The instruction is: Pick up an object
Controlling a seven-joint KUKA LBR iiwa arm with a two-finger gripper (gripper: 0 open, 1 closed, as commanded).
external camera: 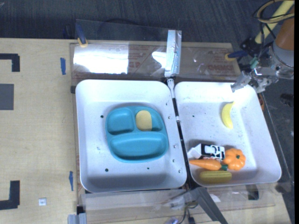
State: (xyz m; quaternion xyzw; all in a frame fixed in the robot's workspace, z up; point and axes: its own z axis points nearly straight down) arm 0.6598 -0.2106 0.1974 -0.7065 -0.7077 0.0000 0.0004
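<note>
Your pincer (247, 80) hovers at the right bin's (268, 125) far rim; whether it's open, you can't tell. Descending here, you risk striking the rim and missing the banana (227, 114).

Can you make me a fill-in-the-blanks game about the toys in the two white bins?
1. The blue tray sits in the ____ bin.
2. The yellow lemon lies in one of the tray's ____ compartments.
3. The banana is in the ____ bin.
4. The orange pumpkin sits right next to the ____, near the yellow corn.

Missing words: left; upper; right; carrot
</note>
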